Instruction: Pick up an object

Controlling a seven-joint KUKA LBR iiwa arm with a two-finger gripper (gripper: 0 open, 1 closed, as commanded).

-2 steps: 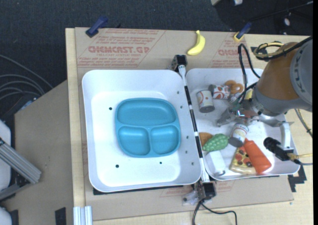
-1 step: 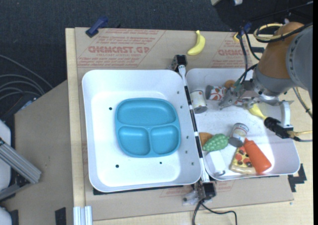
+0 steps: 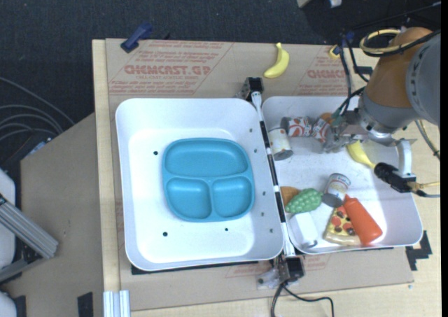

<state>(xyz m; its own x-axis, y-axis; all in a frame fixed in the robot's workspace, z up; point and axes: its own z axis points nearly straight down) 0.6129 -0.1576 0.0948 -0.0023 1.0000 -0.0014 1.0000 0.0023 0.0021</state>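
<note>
Dark carpet surrounds a cardboard-topped bench with two white bins; the left bin (image 3: 133, 168) holds a blue divided plate (image 3: 207, 186). At upper right, the gripper (image 3: 334, 135) sits low in the right bin (image 3: 406, 217), by a crumpled can (image 3: 308, 127) and a yellow banana (image 3: 360, 152). Whether it grasps anything I cannot tell. Seemingly the reach-and-grasp step; next comes a secure closing and straight lift.

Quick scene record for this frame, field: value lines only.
left bin: holds blue divided plate
right bin: can, banana, pizza slice, orange carrot-like toy, green toy
outside bins: second banana on bench
gripper: low over right bin's far side; fingers unclear
</note>
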